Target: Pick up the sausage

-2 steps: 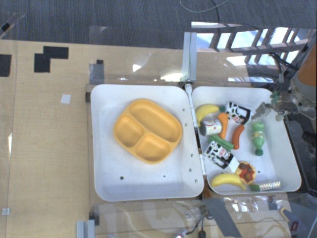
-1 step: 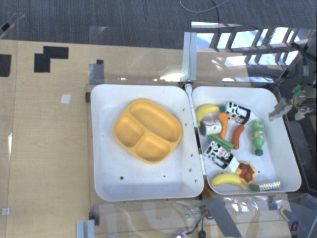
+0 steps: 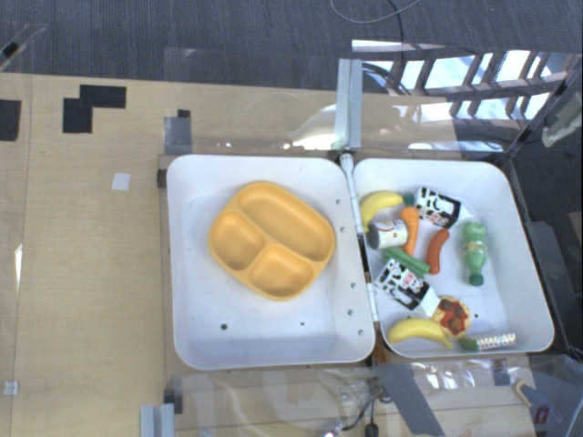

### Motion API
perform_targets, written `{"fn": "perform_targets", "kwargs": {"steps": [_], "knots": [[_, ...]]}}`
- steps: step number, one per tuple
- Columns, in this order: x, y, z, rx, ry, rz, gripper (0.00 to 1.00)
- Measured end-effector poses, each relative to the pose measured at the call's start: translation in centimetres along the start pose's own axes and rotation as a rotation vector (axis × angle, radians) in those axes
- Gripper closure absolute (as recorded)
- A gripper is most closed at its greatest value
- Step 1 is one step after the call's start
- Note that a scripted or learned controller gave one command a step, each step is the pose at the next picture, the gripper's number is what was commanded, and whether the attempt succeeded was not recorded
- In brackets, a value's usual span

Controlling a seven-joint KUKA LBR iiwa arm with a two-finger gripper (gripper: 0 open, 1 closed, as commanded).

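The sausage (image 3: 437, 249) is a short reddish-brown link lying almost upright in the middle of the right bin (image 3: 519, 244). An orange carrot (image 3: 412, 230) lies just to its left, and a green bottle (image 3: 473, 251) lies just to its right. Nothing covers the sausage, and there is a little bare bin floor around its right side.
The right bin also holds a banana (image 3: 381, 206), a small can (image 3: 387, 236), two black-and-white cartons (image 3: 437, 208) (image 3: 403, 285), a green vegetable (image 3: 406, 261), a second banana (image 3: 419, 332) and a red snack (image 3: 452, 315). A yellow divided plate (image 3: 271, 239) sits in the left bin (image 3: 196, 335).
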State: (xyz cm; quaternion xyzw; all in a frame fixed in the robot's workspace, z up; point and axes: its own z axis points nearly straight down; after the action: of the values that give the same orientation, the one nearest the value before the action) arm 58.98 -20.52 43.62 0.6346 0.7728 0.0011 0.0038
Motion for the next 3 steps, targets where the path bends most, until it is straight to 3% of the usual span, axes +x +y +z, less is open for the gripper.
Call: {"fn": "perform_targets", "kwargs": {"steps": [1,2,3], "knots": [[-1.5,8.0,0.2,0.001,0.001,-0.197,0.0],[-1.4,8.0,0.2,0.001,0.001,-0.243,0.0],[-1.5,7.9,7.4,0.004,0.002,0.021,0.0]]}}
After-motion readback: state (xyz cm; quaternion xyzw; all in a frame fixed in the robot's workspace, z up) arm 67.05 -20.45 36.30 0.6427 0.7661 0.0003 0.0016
